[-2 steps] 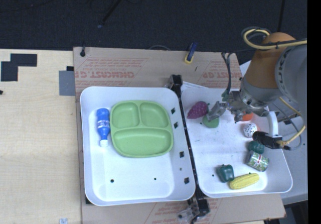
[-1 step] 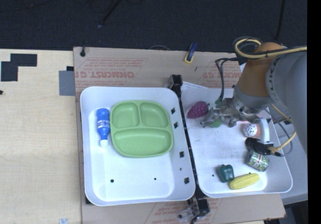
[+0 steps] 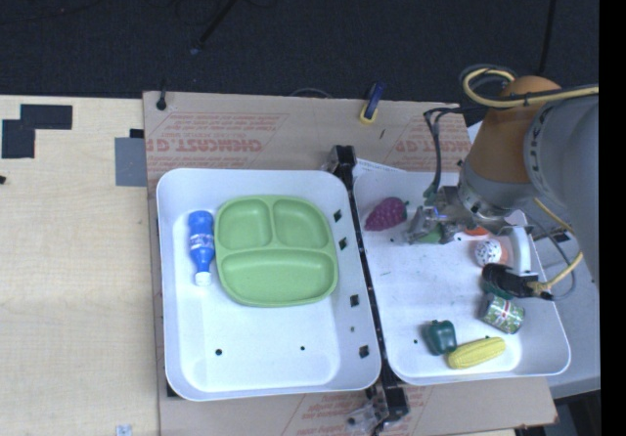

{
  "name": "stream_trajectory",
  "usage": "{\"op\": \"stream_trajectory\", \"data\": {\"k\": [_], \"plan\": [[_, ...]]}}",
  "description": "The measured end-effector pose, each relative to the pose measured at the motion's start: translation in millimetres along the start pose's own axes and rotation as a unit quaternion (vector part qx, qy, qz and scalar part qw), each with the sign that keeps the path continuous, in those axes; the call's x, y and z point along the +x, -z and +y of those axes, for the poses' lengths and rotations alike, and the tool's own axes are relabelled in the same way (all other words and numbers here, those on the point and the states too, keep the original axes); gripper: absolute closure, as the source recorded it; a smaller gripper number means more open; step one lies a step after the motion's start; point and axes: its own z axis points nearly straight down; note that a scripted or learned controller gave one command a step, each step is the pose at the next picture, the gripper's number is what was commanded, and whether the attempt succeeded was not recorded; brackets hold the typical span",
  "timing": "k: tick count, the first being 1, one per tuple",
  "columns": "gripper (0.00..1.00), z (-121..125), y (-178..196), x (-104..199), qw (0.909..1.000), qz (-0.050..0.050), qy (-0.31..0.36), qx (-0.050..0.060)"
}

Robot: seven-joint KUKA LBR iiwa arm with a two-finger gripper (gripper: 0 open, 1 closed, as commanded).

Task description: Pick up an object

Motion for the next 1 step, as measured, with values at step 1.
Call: {"op": "stream_trajectory", "data": {"k": [1], "plan": [[1.0, 4.2, 43.1, -2.0, 1.0, -0.001, -0.002, -0.003]]}}
